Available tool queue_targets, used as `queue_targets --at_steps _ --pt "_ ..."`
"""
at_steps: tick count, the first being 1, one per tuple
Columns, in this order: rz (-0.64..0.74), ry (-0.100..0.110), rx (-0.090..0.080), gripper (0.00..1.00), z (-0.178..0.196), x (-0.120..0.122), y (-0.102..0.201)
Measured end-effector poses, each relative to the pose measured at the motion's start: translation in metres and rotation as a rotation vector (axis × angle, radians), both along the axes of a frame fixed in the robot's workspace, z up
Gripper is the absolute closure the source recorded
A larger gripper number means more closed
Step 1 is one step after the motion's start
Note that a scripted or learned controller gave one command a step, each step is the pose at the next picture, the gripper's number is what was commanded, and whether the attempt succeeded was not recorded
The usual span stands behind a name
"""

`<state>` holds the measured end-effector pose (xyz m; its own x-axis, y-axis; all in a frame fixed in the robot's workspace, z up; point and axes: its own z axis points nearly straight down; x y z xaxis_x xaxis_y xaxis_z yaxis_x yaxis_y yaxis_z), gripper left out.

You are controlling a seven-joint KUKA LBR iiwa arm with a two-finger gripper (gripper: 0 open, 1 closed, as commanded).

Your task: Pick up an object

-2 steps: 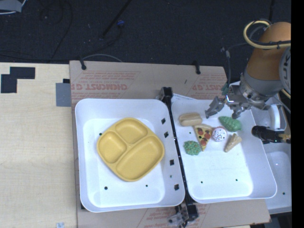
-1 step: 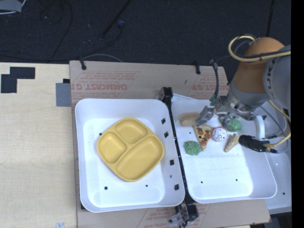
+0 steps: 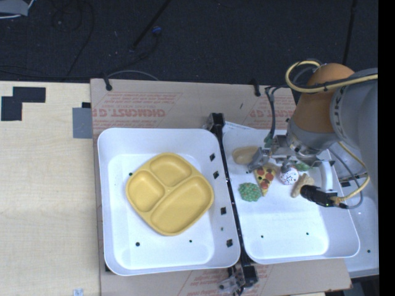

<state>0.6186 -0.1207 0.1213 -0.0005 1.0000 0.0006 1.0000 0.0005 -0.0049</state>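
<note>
My gripper [image 3: 273, 160] hangs low over the back of the right bin [image 3: 308, 239], under the grey arm with its orange band. Just below it lie a pizza slice toy [image 3: 265, 179] and a white ball with dark dots [image 3: 288, 177]. A green broccoli-like piece [image 3: 250, 192] rests left of the pizza slice. A tan flat piece [image 3: 244, 155] lies to the gripper's left, near the bin's back wall. A curved tan piece [image 3: 300, 184] sits right of the dotted ball. Part of a small green item [image 3: 302, 165] peeks out beneath the wrist.
The left bin [image 3: 117, 227] holds a yellow divided plate [image 3: 170, 193] in its middle. A black divider [image 3: 225, 190] runs between the two bins. Cardboard lies under both bins, with a wooden bench top to the left.
</note>
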Motion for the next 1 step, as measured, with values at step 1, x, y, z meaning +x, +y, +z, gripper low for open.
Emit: queue_targets --at_steps 1 --pt "-0.002 0.0 0.0 1.0 0.0111 0.0001 -0.0007"
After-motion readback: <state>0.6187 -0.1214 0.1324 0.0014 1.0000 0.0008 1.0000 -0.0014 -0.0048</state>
